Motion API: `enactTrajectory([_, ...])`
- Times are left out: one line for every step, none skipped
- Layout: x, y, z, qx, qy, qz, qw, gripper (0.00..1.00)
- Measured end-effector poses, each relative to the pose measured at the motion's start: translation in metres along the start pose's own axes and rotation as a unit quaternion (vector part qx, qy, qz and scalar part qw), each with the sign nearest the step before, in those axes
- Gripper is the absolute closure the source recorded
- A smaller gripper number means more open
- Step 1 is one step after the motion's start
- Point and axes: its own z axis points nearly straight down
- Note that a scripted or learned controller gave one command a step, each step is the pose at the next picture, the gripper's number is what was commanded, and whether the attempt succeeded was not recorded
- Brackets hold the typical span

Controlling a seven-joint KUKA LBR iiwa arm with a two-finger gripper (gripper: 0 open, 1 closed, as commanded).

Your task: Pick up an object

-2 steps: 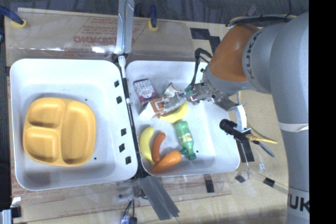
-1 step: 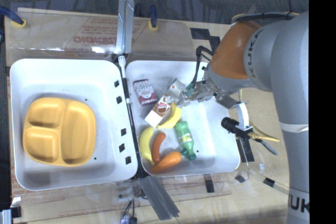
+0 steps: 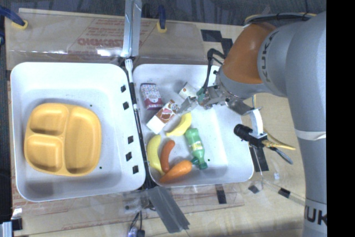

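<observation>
Clustered in right bin (image 3: pixel 236 162) (mostly touching): green bottle (image 3: pixel 195 147) on its side, orange carrot (image 3: pixel 176 171), yellow banana (image 3: pixel 181 125), red-white carton (image 3: pixel 165 115), maroon packet (image 3: pixel 150 95).

Tabletop (image 3: pixel 183 36): pale brown, covered by a clear sheet. Two shallow white bins rest on it, just beside each other: left bin (image 3: pixel 66 72) near the left edge, right bin (image 3: pixel 236 172) about mid-tabletop.

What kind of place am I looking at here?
Probably a robotics lab bench for grasping trials: a grey robot arm reaches over a white bin of toy food, like a carrot and banana, beside another bin holding a yellow divided tray.
</observation>
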Motion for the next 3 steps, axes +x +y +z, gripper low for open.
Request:
enactTrajectory([-0.003,0.006,0.017,0.0,0.0,0.033,0.9995,0.0])
enactTrajectory([0.002,-0.009,0.027,0.006,0.0,0.046,0.9989,0.0])
enactTrajectory([0.004,-0.01,0.019,0.009,0.001,0.043,0.999,1.0])
